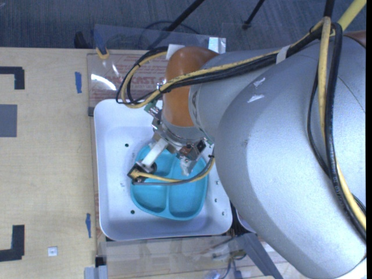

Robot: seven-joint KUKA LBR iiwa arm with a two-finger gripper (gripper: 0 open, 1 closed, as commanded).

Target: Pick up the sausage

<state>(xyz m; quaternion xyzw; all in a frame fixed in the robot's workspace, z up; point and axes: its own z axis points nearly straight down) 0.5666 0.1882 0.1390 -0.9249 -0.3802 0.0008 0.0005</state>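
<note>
A blue divided plate (174,199) lies in the left white bin (113,156), towards its near right. My gripper (185,158) hangs low over the far edge of this plate, pointing down into the bin. The wrist and its orange band (180,92) cover the far part of the plate and whatever lies under the gripper. The two near compartments of the plate that I can see hold nothing.
The big grey arm (290,156) covers the whole right side, including the other bin. A clear plastic sheet (125,74) lies behind the left bin. The wooden bench (40,156) stretches to the left, with black and blue tape marks.
</note>
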